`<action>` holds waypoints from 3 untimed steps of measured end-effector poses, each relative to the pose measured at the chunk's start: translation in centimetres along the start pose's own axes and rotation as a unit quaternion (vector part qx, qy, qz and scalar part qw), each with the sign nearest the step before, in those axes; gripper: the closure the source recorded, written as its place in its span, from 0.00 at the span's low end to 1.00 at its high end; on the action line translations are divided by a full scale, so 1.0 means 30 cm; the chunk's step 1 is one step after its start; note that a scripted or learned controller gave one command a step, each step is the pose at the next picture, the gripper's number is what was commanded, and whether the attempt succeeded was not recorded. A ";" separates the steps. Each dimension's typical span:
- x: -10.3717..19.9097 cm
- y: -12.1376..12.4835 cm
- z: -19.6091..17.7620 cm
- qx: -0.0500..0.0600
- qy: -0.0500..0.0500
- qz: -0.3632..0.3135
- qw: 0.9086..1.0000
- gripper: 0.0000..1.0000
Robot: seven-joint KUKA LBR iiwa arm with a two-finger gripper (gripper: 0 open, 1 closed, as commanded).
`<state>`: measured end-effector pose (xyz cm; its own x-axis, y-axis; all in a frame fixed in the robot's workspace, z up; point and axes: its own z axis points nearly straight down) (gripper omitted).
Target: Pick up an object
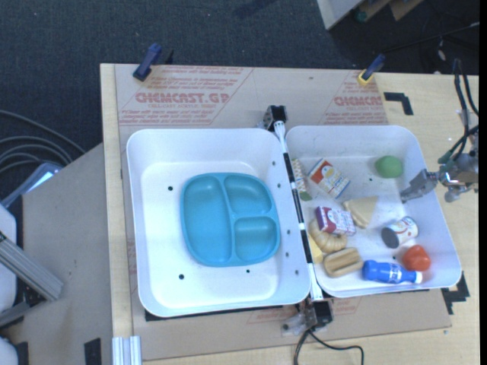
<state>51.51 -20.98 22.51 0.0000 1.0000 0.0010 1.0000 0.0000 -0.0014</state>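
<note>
Two shallow white bins on a bench point(114, 112), seen from above at a slant; positions are given as clock hours within each bin, nearest items first.

Right bin point(358, 134) – the loose objects from which one is to be picked are all held here. At 5 o'clock, nearest the camera, a blue bottle point(389, 272) with a white label is laid on its side along the near wall. Just beyond its cap end, a red round object point(416, 258) is seen. At 7 o'clock a tan bun point(341, 261) is placed, with a yellowish bread piece point(323, 241) just beside it against the wall shared with the other bin. Near the centre lie a red-and-white packet point(335, 220), a pale wedge point(364, 211) touching it, and, towards 4 o'clock, a small white cylinder with a grey end point(397, 233). At 10 o'clock a small carton point(329, 178) is tilted on the floor. At 1 o'clock a green ball point(389, 166) is set near the far wall.

Gripper point(417, 186) – shown at 3 o'clock of the right bin, over its right rim, below the green ball and above the cylinder. No object is seen in it. Whether it is released or clenched cannot be told.

Left bin point(152, 204) – a blue divided plate point(228, 219) is laid flat at its centre.

Far edge of the bench – a blue clamp point(146, 61) at 11 o'clock and a yellow clamp point(371, 68) at 1 o'clock are fixed.
</note>
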 end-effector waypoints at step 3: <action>0.099 0.010 0.430 -0.003 0.000 0.000 1.000 1.00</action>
<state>51.80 -17.99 9.63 0.0003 1.0000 0.0000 1.0000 -0.0003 0.0042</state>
